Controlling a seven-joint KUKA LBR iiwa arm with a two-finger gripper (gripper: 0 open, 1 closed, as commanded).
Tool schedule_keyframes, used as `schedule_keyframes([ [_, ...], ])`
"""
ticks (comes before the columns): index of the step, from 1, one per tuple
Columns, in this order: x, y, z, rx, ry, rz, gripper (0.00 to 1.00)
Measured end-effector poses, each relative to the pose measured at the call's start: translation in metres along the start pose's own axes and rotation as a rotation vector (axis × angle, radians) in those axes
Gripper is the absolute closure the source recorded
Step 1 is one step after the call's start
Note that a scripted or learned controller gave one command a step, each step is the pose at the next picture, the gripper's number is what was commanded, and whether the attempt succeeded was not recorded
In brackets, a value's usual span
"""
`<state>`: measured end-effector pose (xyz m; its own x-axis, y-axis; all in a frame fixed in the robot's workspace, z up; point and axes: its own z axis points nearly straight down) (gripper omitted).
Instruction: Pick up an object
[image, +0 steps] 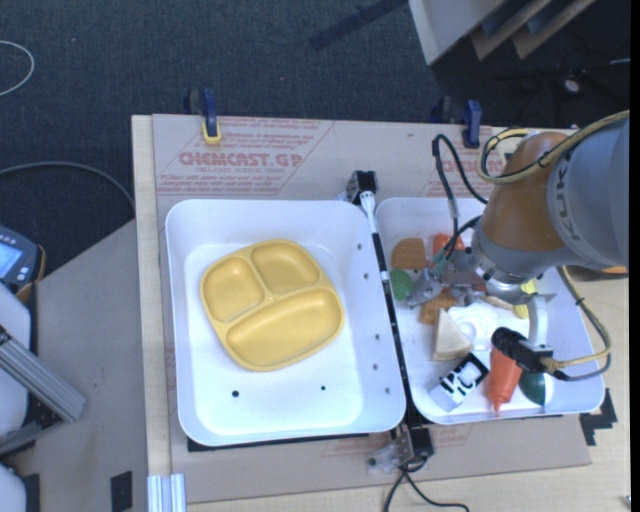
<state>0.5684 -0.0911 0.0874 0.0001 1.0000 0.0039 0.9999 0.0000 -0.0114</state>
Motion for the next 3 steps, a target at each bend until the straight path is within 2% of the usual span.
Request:
schedule_keyframes([
  [1,-0.002,0.005,-0.017,-0.016,-0.004,0.002,1.0],
  [2,-0.002,0.005,-0.027,-0.019,-0.005,0.003,1.0],
  [3,0.016,-0.045,-0.101,-0.015,-0.003,-0.001,1.0],
])
